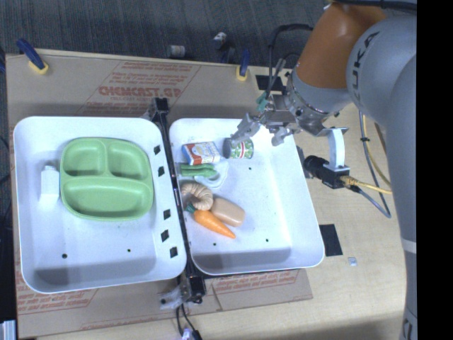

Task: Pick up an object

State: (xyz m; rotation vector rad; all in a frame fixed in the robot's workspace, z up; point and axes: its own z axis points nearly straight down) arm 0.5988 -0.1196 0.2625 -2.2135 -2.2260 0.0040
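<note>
— What lies on the cardboard-covered bench (106, 83)?
— Two white bins; the gripper (260, 132) hangs over the right bin (283, 211), fingers spread apart, holding nothing.
— And the small can (239, 149)?
— Just below its fingers, lying sideways; carrot (212, 223) well below.

A green divided plate (106, 177) lies in the left white bin (28, 211), a small white bottle (48, 186) beside its left edge. Printed cardboard (141, 83) sits under both bins, blue clamps (32, 55) at its back edge.
</note>
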